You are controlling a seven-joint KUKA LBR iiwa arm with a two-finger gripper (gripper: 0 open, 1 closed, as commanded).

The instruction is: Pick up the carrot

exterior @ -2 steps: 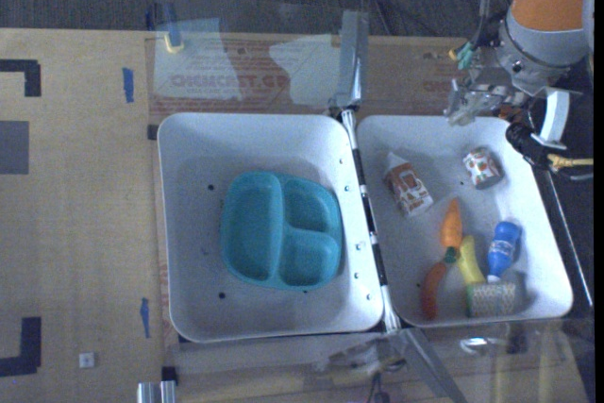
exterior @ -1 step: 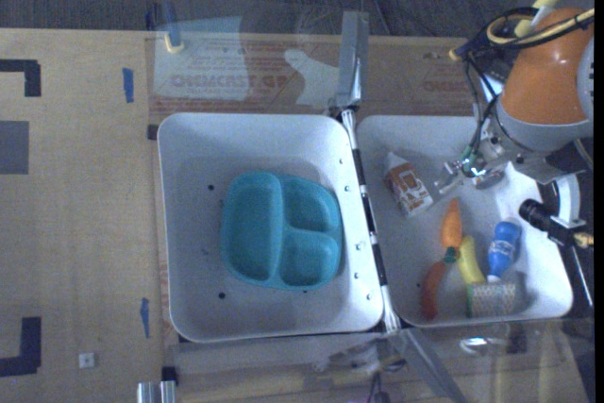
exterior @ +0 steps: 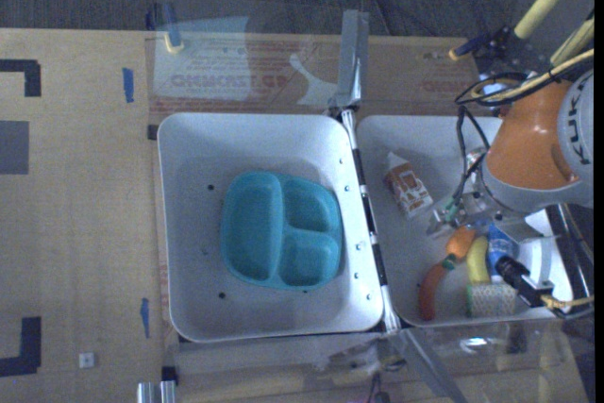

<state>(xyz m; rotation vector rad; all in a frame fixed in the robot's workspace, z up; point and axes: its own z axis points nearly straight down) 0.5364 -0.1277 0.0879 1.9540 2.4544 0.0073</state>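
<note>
The grey KUKA arm with its orange band (exterior: 533, 142) reaches in from the right edge, bent downward over the right-hand side; black cables loop along its wrist; the small metal two-finger gripper (exterior: 451, 214) hangs low at its tip, pointing left and down.

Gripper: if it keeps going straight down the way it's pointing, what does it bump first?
Probably the carrot, lying right under the gripper in the right bin. Depth is hard to judge from this view.
</note>
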